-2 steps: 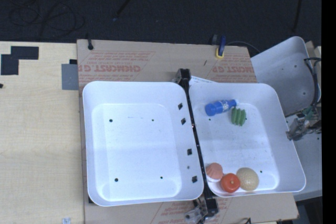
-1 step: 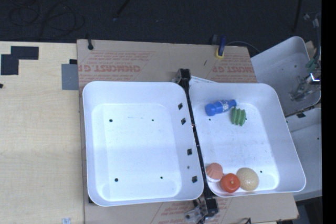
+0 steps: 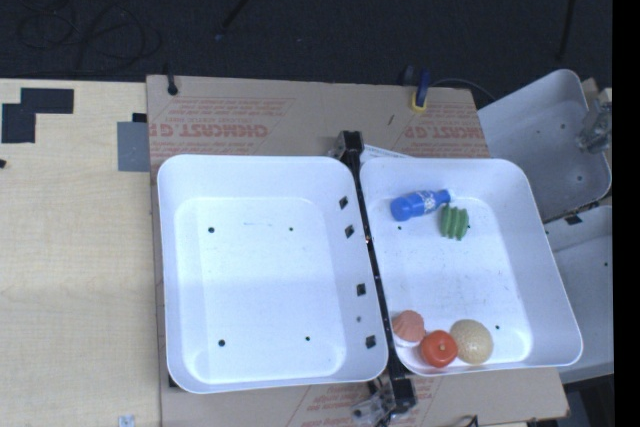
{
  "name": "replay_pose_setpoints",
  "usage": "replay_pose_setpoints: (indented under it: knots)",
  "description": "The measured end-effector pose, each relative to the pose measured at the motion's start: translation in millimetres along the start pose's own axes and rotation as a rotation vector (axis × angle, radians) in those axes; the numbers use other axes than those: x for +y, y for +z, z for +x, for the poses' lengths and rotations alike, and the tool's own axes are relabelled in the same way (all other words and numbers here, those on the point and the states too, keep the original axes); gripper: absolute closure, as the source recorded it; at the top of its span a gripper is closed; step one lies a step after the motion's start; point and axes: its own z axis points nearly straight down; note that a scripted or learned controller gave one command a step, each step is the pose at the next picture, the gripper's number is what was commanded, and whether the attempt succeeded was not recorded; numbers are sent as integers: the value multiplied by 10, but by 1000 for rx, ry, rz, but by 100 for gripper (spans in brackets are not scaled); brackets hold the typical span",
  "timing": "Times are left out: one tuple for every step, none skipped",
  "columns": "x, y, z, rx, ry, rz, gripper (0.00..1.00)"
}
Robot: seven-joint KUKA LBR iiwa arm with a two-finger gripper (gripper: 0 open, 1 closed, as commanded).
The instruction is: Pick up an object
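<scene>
- Cardboard [image 3: 300,120] covered the bench under two white bins; a dark floor with cables lay behind, and a pale wooden top spread to the left.
- Left bin [image 3: 185,177] held no loose item, just small dark marks on its floor.
- Right bin [image 3: 555,310] held all five candidates: one blue bottle [image 3: 419,204], one green piece [image 3: 455,222], one pink round [image 3: 408,325], one red ball [image 3: 438,348] and one tan ball [image 3: 471,341].
- Bottle lay on its side near the far edge, long axis running roughly left to right with a slight tilt, the green piece just beside its right end.
- Pink, red and tan items sat packed together in the near corner, touching or almost so, against the bin's wall.
- I could not tell the gripper's state, whether wide, narrow or holding anything; a grey curved shape [image 3: 545,130] at the right edge was too unclear to name.
- Since the arm would reach in from the right, I judged the green piece and bottle the easier targets, being apart from the walls; a grasp across the bottle's short axis would suit it best.
- The near trio looked risky, crowded together against the wall.
</scene>
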Motion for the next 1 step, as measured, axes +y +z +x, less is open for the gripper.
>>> replay_pose_setpoints:
  knots:
    - [-277, 473, 7, 4, 4, 13, 100]
